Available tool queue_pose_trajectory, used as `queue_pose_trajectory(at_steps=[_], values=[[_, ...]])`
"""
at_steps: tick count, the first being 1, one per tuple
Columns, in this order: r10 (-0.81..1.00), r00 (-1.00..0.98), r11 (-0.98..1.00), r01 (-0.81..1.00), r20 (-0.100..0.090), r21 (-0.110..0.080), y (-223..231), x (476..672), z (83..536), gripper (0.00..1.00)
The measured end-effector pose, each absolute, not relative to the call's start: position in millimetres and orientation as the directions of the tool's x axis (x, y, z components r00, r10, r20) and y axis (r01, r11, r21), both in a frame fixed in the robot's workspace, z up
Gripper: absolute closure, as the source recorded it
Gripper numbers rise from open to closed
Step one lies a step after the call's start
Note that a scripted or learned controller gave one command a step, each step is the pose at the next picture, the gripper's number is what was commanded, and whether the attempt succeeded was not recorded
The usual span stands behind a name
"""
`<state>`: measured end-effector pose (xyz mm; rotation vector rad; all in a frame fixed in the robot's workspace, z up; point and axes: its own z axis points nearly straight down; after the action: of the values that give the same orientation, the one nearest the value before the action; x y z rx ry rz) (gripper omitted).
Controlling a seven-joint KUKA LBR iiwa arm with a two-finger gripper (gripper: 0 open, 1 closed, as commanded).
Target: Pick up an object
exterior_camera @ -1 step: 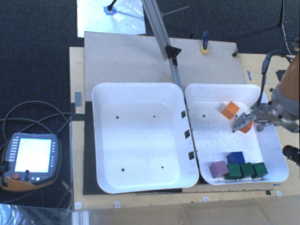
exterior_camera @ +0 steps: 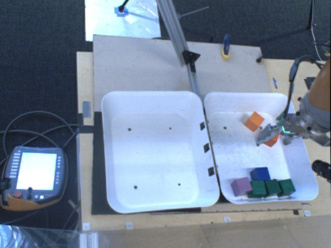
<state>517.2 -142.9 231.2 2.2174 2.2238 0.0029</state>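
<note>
Camera view: pincer (exterior_camera: 267, 135) low in right bin (exterior_camera: 227, 154), grip state unreadable, an orange-red block (exterior_camera: 271, 141) right against its tip and an orange cube (exterior_camera: 254, 122) just beyond; both look light, rigid, smooth-faced, best pinched across opposite flat sides.

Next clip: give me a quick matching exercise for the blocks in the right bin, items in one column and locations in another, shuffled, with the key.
Items
1. orange block
2. blue block
3. purple block
4. green blocks

Places in the right bin
A. near edge, leftmost of the cluster
B. far half, beside the gripper
C. near right corner, in a row
D. just behind the green row

Pairs: 1-B, 2-D, 3-A, 4-C
</note>
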Motion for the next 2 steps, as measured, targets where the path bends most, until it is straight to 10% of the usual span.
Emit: queue_pose_trajectory(at_steps=[2], values=[[1.0,-0.001,0.001,1.0,0.001,-0.003,-144.0,517.4,125.1,0.0]])
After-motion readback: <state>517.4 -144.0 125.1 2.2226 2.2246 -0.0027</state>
